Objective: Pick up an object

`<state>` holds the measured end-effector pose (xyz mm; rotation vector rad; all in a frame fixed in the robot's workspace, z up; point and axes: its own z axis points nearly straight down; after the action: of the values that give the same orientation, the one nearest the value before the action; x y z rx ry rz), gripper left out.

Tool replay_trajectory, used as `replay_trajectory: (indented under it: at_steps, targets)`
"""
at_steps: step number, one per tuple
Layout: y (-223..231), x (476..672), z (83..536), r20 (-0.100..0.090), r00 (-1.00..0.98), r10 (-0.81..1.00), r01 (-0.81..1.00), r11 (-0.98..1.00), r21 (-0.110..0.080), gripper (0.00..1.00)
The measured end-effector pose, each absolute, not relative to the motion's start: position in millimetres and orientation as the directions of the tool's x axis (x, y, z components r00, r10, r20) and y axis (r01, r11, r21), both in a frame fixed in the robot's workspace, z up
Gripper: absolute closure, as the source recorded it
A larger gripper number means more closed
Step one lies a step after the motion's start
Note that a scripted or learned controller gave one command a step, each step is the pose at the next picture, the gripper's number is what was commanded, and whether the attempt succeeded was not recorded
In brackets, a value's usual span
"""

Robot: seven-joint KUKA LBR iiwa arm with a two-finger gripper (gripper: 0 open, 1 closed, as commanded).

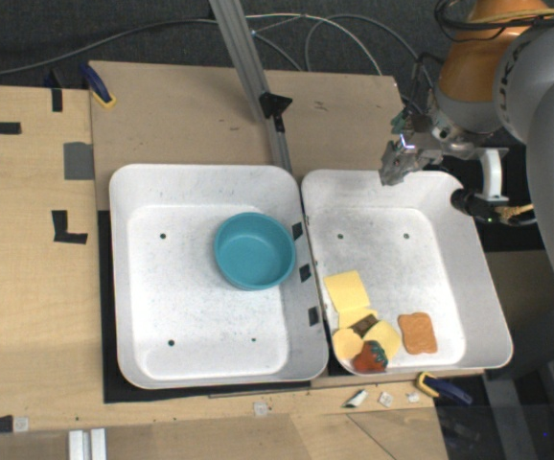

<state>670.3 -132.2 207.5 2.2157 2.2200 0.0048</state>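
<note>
My gripper (395, 169) hangs over the far rim of the right bin (469, 257), near its back edge, with nothing seen between its fingers. Well below it, at the front left of that bin, lie a pale yellow square block (346, 293), a cluster of small items with yellow, dark brown, red and teal parts (367, 345), and an orange-brown flat piece (417, 333). A teal bowl (253, 249) sits upright in the left bin (152, 286), toward its right side.
A slanted metal pole (250, 60) rises behind the bins to a black clamp (275, 106). Cables (354, 41) run across the dark back area. A blue and yellow clip (98, 84) lies at the board's back left, another (442, 387) by the front right.
</note>
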Motion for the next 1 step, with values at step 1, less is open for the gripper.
replay_trajectory:
  at_steps: [1]
  targets:
    - [-126.1, 663.0, 263.3, -0.001, -0.002, 1.000, 1.000, 0.003, 0.005, 1.00]
